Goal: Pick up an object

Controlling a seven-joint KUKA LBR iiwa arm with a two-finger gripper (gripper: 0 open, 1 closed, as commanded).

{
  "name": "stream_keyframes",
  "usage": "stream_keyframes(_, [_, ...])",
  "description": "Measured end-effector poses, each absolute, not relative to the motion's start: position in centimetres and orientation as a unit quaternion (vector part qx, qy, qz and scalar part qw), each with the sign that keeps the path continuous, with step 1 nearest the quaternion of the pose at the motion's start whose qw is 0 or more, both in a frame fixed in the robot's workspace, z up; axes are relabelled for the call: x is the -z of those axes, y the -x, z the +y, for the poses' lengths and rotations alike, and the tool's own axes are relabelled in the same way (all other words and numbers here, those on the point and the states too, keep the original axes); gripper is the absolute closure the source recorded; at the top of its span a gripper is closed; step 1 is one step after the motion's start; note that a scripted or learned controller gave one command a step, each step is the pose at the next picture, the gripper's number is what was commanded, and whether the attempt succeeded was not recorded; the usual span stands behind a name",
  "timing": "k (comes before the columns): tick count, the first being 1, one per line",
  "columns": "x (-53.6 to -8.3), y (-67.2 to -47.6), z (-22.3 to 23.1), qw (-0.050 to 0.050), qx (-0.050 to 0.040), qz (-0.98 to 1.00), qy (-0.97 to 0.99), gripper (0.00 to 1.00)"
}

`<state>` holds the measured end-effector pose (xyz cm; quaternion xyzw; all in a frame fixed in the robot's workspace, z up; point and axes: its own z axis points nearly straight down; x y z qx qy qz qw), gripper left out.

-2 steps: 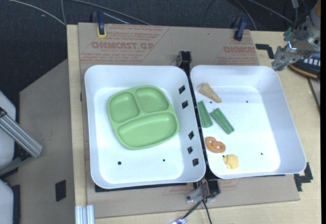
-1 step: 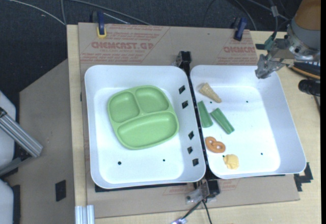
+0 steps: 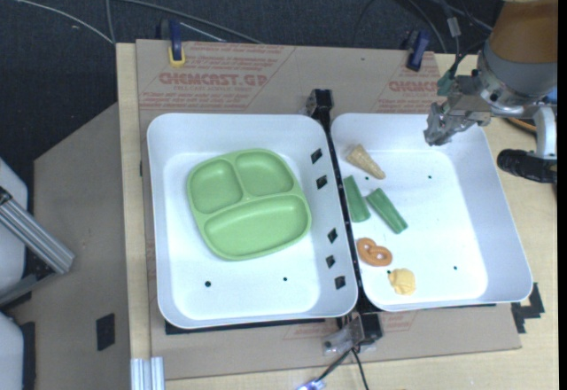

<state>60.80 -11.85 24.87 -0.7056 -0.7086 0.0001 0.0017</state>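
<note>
The right bin holds several small items along its left side: a tan cone, two green sticks, an orange pretzel and a yellow lump. My gripper hangs over the bin's far right corner, well apart from all of them, with nothing seen between its fingers. Its grey wrist and orange band rise toward the top right.
The left bin carries a green divided plate. A black clamp bar runs between the bins. Blue clips hold the cardboard base at the back. Cables lie on the dark floor behind.
</note>
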Motion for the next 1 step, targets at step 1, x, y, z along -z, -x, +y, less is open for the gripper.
stream_keyframes(1, [-23.67, -58.41, -7.35, 0.002, -0.0007, -0.708, 0.706, 1.0])
